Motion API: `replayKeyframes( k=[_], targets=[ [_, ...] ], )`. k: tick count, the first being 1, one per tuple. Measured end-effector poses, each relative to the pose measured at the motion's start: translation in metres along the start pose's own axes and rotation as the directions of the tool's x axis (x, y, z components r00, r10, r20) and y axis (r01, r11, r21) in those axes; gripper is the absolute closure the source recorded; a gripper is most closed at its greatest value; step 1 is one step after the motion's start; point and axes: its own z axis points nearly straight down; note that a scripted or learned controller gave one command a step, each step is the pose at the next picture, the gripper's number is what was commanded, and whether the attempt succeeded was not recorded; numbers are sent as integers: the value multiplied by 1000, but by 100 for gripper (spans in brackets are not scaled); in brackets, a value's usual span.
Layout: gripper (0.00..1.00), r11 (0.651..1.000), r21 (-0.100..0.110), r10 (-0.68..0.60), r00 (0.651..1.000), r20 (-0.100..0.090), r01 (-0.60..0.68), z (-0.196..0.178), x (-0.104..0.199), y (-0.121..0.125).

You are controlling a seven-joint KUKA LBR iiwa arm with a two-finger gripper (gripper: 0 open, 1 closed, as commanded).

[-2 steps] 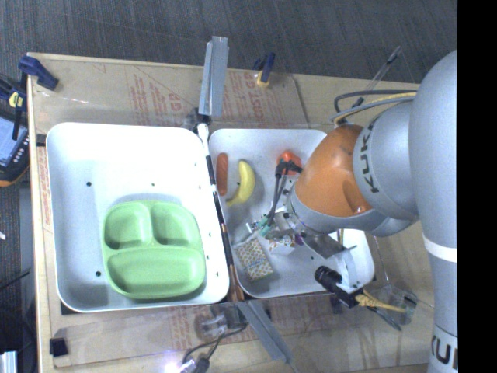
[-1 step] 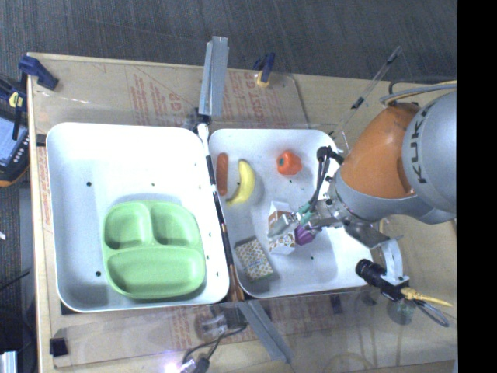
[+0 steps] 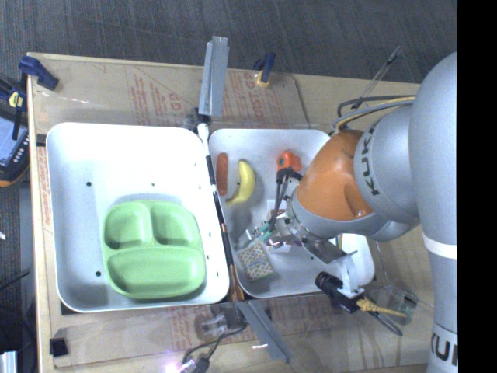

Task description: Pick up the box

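Grey, rounded KUKA arm (image 3: pixel 423 162) with glossy orange band (image 3: pixel 330 185). Black "KUKA" lettering on casing. Thin cables run beside upper joint.

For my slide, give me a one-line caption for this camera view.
KUKA arm's gripper reaching over the patterned box in the right bin, beside a banana.

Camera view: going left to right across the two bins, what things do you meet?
Green divided tray in the left bin → sausage → banana and, nearer the camera, the patterned box → orange item → the arm's orange band over the right bin.
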Motion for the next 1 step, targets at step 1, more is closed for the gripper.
replayKeyframes(
  k=[1],
  targets=[
    [0, 996, -13, 83, 996, 18, -83, 4, 15, 6]
  ],
)
